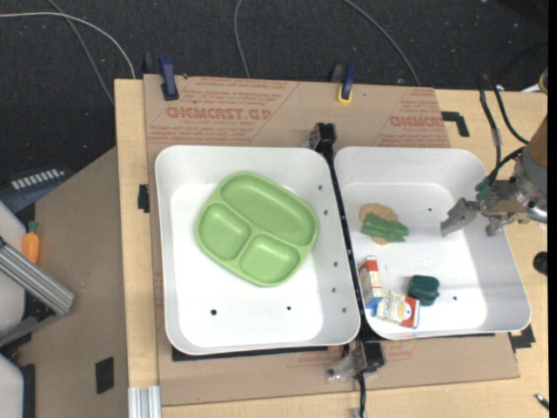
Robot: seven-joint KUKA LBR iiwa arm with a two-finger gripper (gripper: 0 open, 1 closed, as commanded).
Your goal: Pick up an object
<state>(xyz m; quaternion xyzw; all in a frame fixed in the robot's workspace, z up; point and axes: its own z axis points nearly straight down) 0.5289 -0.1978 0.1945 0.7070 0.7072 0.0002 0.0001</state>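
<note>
In the right bin [487,316], a tan round piece [379,212] lies against a green pickle-like item [384,228] near the left wall. A dark green block [424,288] sits toward the front. A colourful packet [396,309] and a red and white tube [372,279] lie by the front left corner. My gripper [473,225] hangs over the right side of this bin, open, with nothing between its fingers [453,219]. It is well to the right of the green item and up-right of the dark green block.
The left bin [178,233] holds a light green divided plate [258,228]. A black clip [324,135] sits at the back between the bins, and another clip [359,364] at the front. Cables [493,120] run along the bench's right side.
</note>
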